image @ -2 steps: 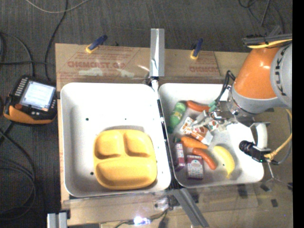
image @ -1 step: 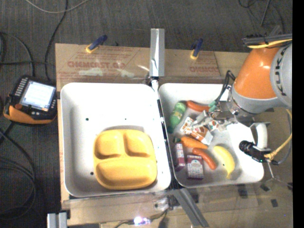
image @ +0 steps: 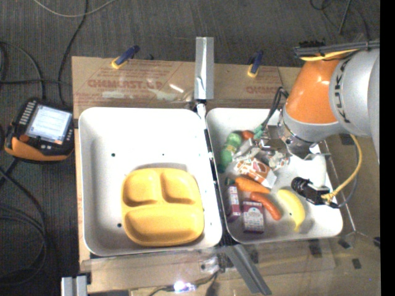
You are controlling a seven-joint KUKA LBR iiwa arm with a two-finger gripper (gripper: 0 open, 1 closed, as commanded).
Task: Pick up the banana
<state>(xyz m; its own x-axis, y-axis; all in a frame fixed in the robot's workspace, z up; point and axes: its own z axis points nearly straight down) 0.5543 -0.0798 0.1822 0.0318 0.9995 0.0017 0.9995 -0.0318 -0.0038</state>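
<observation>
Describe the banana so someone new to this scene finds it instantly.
Look at the right-hand white bin, the cluttered one, opposite the bin holding the yellow divided tray. The banana lies near that bin's front right corner, just right of the orange carrot. It is the only pale yellow, curved piece there; its neighbours are orange, green or packaged.

Dark carpet floor [image: 154, 17]; loose cables [image: 74, 8]; brown board [image: 142, 82] under bins

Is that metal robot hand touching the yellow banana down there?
Apart. The camera view shows the hand over the pile of packets in the right white bin, while the yellow banana lies nearer the bin's front with bare floor between.
</observation>
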